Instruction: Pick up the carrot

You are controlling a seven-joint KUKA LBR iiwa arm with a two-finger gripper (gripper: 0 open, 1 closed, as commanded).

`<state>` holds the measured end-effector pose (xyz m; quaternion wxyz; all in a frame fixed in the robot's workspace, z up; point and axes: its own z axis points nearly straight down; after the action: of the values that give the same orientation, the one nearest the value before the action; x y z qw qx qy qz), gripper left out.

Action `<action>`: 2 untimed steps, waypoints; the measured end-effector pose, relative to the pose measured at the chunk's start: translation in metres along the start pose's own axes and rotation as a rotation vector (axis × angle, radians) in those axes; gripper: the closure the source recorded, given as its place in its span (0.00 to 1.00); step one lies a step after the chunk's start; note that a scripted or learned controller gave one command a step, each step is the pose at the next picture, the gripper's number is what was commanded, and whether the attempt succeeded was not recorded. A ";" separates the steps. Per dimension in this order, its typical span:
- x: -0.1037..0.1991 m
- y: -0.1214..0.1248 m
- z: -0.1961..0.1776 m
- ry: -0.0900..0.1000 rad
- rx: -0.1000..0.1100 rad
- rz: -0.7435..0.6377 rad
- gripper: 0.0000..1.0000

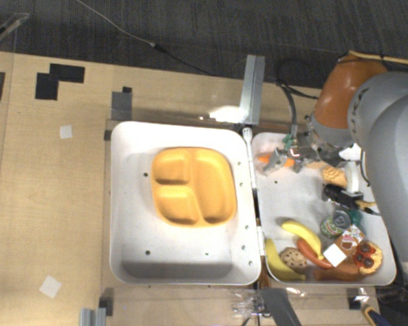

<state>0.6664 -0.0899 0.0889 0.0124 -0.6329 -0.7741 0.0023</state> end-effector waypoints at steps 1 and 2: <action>-0.009 0.000 0.000 -0.004 -0.010 0.375 0.00; -0.012 -0.004 -0.007 -0.011 0.003 0.371 1.00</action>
<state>0.6648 -0.1024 0.0955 0.0084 -0.7648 -0.6442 0.0089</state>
